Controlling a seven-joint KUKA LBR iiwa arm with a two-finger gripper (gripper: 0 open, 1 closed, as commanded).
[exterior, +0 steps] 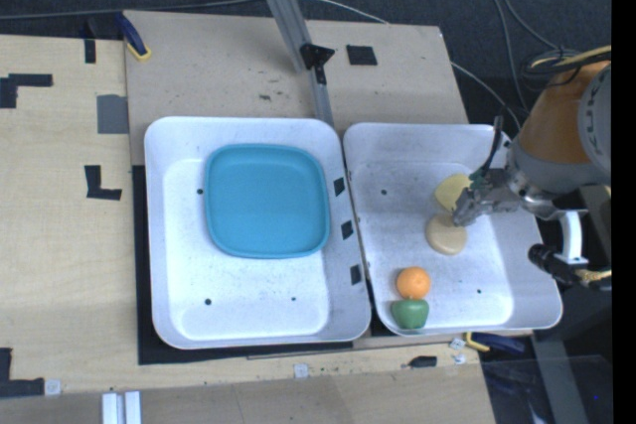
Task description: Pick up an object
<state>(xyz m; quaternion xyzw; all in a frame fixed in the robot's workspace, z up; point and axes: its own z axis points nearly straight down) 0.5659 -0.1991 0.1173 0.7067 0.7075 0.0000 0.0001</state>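
Gripper (469, 206) low in the right bin (397, 154), among pale pieces.
Whether it grips anything I cannot tell. Tan disc (446, 236) lies just below it; centre over the disc before closing, clear of the yellow piece (449, 188).

You see the gripper (467, 211) low in the right bin (393, 159), between two pale round objects (446, 236), possibly touching them; an orange ball (412, 282) sits against a green object (409, 314).

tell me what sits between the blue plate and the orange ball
In the camera view, the raised rims where the two bins meet lie between the blue plate and the orange ball; otherwise bare white floor.
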